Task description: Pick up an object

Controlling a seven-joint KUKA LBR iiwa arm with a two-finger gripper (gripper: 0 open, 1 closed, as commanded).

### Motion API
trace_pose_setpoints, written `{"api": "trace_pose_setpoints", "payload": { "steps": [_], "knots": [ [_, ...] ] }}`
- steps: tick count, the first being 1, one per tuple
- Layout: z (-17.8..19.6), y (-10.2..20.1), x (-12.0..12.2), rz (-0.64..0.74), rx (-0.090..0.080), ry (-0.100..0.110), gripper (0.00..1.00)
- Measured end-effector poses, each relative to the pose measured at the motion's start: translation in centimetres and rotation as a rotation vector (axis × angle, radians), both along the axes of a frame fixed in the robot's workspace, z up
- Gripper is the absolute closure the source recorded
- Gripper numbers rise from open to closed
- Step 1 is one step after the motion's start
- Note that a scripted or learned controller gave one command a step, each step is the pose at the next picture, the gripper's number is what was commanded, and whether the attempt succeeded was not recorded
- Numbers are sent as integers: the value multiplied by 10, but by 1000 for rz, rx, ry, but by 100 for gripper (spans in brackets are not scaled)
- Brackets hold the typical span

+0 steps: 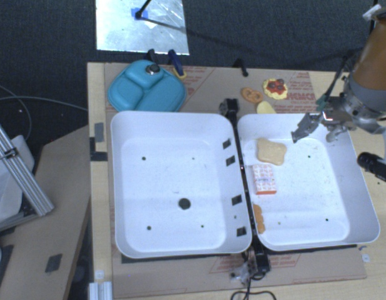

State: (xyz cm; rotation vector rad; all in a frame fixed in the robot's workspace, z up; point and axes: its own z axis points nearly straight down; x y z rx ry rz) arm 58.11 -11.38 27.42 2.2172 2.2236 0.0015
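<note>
The claw (318,125), fingers spread and holding nothing, hovers over the right white bin (343,224), likely lining up above the tan bread-shaped piece (271,151).

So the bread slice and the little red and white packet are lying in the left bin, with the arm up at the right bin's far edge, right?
Not quite. The camera view shows the bread slice and the packet in the right bin, not the left bin. The arm is indeed at the right bin's far edge, its gripper there.
</note>
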Motion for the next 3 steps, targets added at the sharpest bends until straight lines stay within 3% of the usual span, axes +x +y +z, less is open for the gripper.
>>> {"api": "trace_pose_setpoints", "payload": {
  "steps": [1, 2, 3],
  "knots": [
    [-87, -49, -93, -10, 2, 13, 0],
    [-71, -45, -85, -1, -1, -3, 100],
    [-78, -36, -94, -2, 1, 1, 100]
  ]
}}
